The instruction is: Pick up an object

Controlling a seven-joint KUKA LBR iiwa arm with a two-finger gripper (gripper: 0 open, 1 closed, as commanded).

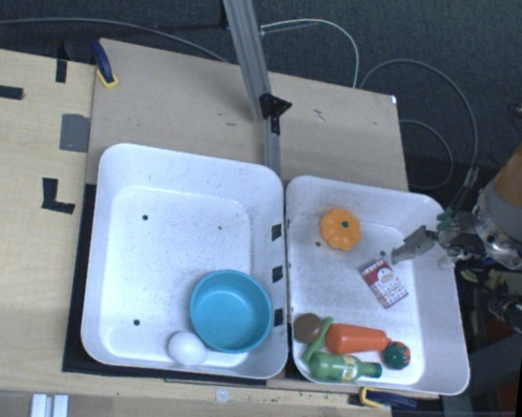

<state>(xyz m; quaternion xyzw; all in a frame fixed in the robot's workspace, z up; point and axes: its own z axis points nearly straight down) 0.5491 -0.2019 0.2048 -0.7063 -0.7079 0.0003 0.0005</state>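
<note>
The right bin (448, 301) holds an orange pumpkin-shaped toy (340, 230) near its back, a red and white packet (385, 284) in the middle, and a cluster along the front wall: an orange carrot (356, 338), a green bottle (344, 366), a brown lump (307, 327) and a small green and red piece (396, 354). My gripper (409, 245) reaches in over the right bin's right rim and hangs just up and right of the packet, with nothing seen held in it.
The left bin (145, 226) holds a blue bowl (231, 310) and a white ball (187, 347) at its front. A slanted metal pole (252, 51) crosses the bench behind the bins. Cables lie at the back right.
</note>
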